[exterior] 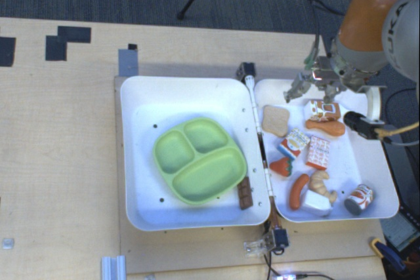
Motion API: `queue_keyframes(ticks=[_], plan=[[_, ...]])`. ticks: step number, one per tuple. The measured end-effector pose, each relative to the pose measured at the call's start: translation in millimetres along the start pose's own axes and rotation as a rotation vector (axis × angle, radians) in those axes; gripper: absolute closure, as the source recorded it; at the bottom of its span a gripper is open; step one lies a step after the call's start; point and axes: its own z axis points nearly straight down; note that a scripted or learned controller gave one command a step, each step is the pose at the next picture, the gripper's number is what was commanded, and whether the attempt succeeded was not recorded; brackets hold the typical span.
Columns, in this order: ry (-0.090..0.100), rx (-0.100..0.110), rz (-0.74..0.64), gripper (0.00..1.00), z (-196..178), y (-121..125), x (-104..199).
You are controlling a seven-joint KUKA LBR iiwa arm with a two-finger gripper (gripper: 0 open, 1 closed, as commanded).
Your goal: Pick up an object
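The arm reaches in from the upper right of the frame, and its gripper (314,87) hangs over the upper part of the right bin (377,197) with its fingers spread and nothing between them, so the picking step looks to be at the approach: no object has been taken yet. The candidates all lie in that bin, below and around the gripper: a small printed box (323,109) atop an orange carrot-like piece (326,128) just below the fingers, a tan slice of toy bread (275,120) to the lower left, a red-patterned flat packet (318,153), a glossy red sausage (298,190) and a small can (359,199) at the lower right. The next move likely calls for a descent onto one piece, with the fingers straddling it. The left bin (141,206) holds a smooth green plate (200,159) with three compartments and a brown bar (245,193) at its lower right edge.
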Motion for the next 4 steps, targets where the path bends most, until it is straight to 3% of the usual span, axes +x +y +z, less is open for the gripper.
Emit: queue_keyframes(ticks=[1, 2, 3, 4], plan=[[-0.001, 0.003, 0.003, 0.00, 81.7, -41.9, -51.6], [-0.009, -0.026, 0.004, 0.00, 114.9, -64.8, -42.9], [-0.012, -0.034, 0.006, 0.00, 114.9, -89.2, -22.6], [-0.007, -0.036, 0.004, 1.00, 102.8, -87.2, -20.9]])
